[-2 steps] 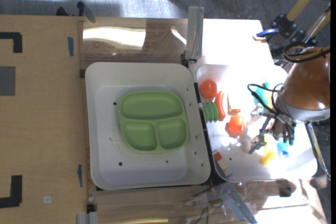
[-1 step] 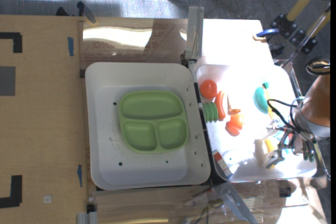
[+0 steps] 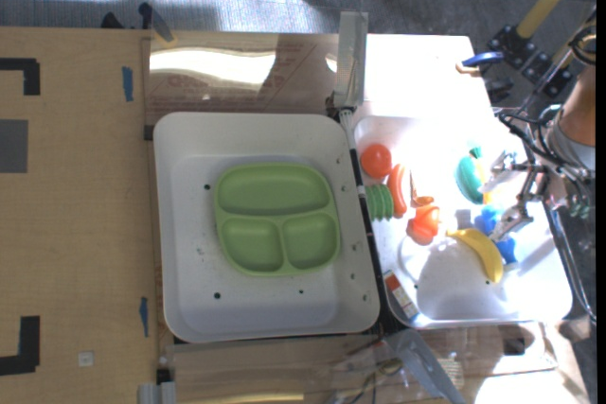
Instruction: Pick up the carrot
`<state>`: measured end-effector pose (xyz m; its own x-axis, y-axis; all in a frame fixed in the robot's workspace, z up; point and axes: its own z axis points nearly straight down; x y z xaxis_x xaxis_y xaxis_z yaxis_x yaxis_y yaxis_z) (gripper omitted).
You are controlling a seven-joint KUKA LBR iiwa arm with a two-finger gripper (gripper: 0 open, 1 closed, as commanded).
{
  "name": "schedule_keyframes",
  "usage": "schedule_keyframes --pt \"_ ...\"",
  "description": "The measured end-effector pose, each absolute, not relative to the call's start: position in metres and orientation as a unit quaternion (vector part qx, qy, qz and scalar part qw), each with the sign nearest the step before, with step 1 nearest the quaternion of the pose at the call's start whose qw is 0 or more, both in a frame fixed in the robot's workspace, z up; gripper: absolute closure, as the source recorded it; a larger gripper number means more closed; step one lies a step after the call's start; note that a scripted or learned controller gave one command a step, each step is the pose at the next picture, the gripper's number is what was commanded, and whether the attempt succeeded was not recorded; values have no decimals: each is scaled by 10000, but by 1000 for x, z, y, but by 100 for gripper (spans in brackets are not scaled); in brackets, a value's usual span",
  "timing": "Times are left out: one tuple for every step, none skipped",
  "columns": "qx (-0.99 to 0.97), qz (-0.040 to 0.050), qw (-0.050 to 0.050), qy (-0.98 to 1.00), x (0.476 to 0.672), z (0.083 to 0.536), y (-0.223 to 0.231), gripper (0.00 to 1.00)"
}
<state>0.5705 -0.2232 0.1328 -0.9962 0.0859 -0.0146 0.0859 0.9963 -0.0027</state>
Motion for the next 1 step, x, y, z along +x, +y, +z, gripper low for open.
schedule_keyframes --pt "1313 10 54 9913 579 90 -146 0"
